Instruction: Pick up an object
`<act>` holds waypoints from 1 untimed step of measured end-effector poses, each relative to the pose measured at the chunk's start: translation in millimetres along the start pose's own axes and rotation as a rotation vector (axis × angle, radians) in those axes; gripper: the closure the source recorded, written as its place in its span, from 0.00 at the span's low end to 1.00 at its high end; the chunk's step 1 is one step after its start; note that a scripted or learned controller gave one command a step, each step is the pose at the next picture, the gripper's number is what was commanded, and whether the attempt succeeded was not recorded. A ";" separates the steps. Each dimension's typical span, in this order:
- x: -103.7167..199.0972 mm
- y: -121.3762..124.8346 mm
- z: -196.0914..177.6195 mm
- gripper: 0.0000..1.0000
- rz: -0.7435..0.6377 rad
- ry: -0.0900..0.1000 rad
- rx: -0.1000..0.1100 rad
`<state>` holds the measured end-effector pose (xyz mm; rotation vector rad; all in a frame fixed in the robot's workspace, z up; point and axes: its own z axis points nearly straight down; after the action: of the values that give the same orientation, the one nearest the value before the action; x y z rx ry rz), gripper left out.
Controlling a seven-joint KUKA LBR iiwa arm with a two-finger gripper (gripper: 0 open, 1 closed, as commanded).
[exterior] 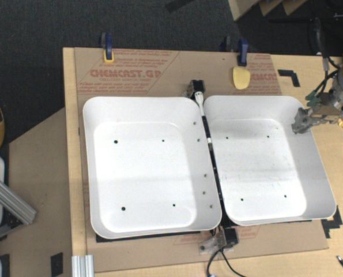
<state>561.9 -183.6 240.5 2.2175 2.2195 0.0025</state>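
Brown worktop [73, 154] carries two white bins [142, 166]; the gripper [302, 123] hovers at three o'clock, approach stage, jaws' state unreadable; next, finding something graspable.

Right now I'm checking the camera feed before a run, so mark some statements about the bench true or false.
1. Two white bins sit side by side: left bin, right bin. True.
2. The gripper is over the left bin. False: it is at the right bin's far right rim.
3. A yellow object lies on the board behind the right bin. True.
4. The board is plain and unprinted. False: it bears red lettering.
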 end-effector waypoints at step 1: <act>120.2 11.5 12.4 1.00 -0.011 0.007 0.007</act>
<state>573.3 -63.4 227.9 2.2116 2.2392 0.0031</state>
